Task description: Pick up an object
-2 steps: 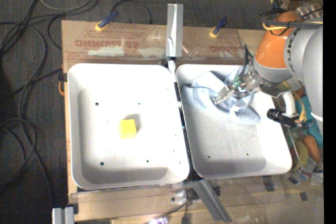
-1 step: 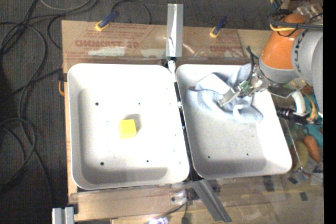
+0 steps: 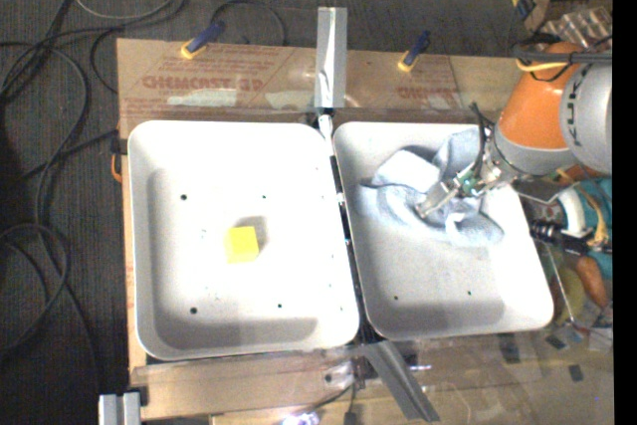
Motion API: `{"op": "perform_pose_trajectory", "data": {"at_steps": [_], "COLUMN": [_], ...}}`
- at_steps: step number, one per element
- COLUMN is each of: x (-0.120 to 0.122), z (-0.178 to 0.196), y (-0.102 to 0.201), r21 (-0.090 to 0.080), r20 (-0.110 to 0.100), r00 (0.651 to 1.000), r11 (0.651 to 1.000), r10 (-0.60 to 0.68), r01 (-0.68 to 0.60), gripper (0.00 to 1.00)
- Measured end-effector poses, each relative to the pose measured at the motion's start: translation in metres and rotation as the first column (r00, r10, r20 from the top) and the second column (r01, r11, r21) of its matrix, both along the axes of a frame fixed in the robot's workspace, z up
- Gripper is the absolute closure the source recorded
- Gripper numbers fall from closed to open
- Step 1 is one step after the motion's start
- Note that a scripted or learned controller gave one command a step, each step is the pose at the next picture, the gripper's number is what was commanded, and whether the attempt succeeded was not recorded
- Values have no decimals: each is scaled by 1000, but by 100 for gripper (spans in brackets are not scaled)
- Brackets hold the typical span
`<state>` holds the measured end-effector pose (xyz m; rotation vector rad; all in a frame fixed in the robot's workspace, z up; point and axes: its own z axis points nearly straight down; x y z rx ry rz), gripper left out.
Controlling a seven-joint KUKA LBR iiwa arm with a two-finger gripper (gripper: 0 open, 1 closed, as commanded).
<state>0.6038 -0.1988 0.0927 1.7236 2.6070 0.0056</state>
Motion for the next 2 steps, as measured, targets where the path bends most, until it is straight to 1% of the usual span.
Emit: {"op": "perform_pose_trajectory", "data": {"at_steps": [1, 2], "x": [1, 16], "z": [9, 89], "y": [2, 59], "r21": [3, 6], "r20": [3, -14], "r00": [1000, 998], "r11": [1000, 998], "r10": [1, 66], "r01": [-1, -66], "gripper": [100, 100]}}
